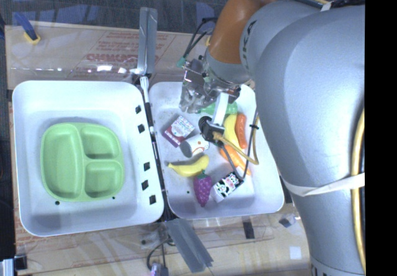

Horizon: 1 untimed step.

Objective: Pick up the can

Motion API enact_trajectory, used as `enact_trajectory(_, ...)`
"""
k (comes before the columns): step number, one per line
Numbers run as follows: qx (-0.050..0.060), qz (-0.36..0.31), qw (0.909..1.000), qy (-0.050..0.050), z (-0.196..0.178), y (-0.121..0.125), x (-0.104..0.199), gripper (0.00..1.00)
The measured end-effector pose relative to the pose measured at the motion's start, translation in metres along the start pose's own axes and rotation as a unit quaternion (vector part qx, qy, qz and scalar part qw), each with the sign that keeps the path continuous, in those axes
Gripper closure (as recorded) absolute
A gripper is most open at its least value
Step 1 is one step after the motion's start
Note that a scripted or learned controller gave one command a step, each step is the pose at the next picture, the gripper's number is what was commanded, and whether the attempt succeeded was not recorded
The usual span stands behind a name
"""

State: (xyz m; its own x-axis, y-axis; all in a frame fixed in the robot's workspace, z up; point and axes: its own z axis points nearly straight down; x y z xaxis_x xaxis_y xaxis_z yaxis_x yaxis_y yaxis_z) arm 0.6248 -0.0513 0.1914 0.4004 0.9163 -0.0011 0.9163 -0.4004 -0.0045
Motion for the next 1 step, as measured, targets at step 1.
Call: enact_trajectory(1,0.0,0.0,1.0,0.0,0.0002,0.0,-0.0003,0.0)
